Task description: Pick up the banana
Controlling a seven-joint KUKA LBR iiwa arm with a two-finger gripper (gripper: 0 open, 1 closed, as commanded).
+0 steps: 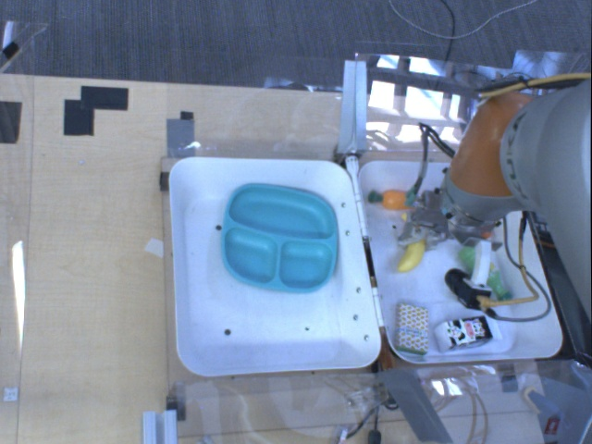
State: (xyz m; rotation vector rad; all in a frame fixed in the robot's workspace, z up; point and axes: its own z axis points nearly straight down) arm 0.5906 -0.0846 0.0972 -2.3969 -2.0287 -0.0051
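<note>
Right white bin (546, 336): small yellow banana (411, 255) lies tilted near its left wall, below an orange round fruit (395, 200). Grey two-finger gripper (431, 228) sits directly over the banana's upper end; possibly touching, view too cluttered, grip state cannot be told. Left white bin (199, 276) holds a blue three-compartment plastic plate (279, 236).

Pale wooden bench (83, 276), dark grey carpet (213, 21), black cable (435, 7)
</note>
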